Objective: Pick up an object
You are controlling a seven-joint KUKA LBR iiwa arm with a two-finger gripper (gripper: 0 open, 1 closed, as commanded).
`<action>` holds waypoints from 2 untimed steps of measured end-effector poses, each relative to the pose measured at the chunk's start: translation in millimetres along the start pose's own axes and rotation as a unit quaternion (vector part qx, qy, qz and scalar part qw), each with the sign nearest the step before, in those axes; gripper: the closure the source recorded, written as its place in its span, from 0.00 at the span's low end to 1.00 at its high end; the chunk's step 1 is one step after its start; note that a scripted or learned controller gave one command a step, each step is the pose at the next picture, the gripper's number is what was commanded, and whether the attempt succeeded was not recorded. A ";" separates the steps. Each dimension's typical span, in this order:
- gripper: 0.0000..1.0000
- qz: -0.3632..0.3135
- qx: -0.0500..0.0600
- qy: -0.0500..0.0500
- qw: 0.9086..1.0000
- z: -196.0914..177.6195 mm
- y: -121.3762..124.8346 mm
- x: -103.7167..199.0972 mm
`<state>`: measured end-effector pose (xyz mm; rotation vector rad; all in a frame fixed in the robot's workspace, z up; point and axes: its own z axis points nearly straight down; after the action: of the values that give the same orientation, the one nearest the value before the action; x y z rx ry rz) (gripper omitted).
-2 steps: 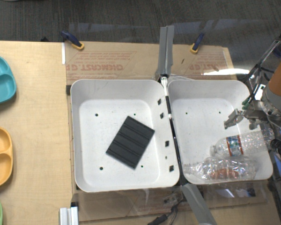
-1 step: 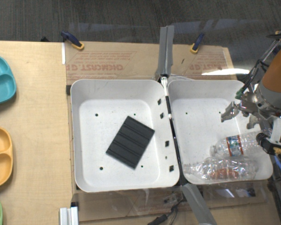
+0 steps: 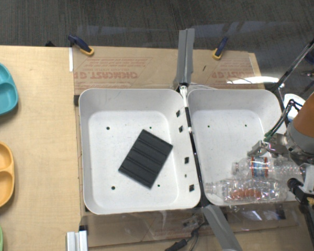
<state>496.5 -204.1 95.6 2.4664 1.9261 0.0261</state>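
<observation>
Black ridged pad (image 3: 146,158) flat in left bin (image 3: 94,101), long axis diagonal; hand (image 3: 282,153) grip state unclear.

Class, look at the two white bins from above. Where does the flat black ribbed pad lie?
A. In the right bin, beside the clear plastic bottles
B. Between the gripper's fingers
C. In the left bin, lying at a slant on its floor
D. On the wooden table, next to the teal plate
C: the black ribbed pad lies flat and slanted on the floor of the left bin, apart from the clear plastic bottles in the right bin.
</observation>
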 end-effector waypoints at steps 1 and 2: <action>0.00 -0.051 -0.011 -0.005 0.999 -4.8 -11.6 23.5; 0.00 -0.096 -0.013 -0.007 0.995 -5.5 -14.5 39.1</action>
<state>491.8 -162.6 101.0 2.2487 2.1318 0.0327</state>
